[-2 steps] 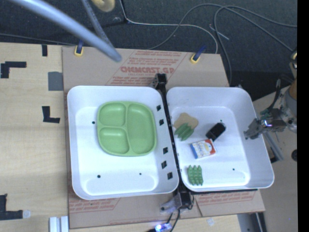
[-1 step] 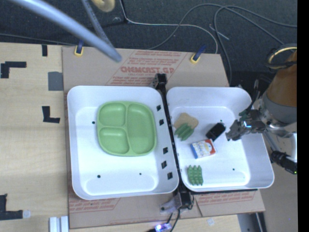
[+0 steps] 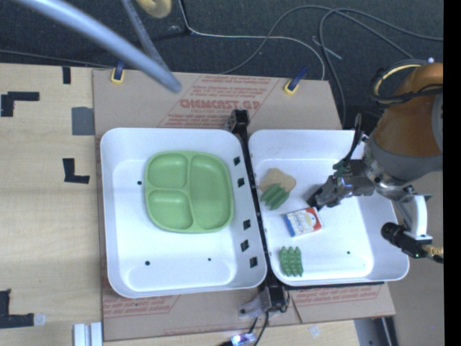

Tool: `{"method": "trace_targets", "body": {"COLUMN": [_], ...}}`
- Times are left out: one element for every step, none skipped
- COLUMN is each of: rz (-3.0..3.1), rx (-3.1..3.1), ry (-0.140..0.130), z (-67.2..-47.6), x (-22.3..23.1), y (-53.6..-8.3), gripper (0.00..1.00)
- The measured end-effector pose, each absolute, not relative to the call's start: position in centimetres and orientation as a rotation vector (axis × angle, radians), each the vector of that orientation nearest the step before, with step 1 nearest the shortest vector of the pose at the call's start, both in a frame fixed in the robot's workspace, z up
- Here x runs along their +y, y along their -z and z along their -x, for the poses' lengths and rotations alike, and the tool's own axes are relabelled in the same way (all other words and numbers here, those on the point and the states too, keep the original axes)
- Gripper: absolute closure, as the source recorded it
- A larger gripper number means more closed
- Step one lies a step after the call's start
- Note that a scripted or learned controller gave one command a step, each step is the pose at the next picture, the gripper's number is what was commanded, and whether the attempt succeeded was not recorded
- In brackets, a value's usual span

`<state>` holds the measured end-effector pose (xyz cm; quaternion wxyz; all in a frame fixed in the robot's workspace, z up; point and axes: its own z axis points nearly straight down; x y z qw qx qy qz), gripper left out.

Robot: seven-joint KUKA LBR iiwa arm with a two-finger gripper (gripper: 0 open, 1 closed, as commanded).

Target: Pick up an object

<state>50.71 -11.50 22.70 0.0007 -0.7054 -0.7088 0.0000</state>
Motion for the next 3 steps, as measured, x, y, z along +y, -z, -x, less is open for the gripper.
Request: {"method": "trace_targets", "body": {"rz": [2.214, 2.216, 2.214], "rx": [-2.225, -2.224, -2.226], "ry": [-0.001, -0.003, -0.002], "z": [-50.0, -50.1, -50.3], "x": [-5.9, -1.1, 4.4], "y": [-23.2, -22.1, -23.1], "gripper": [1.0, 1.0, 1.0]}}
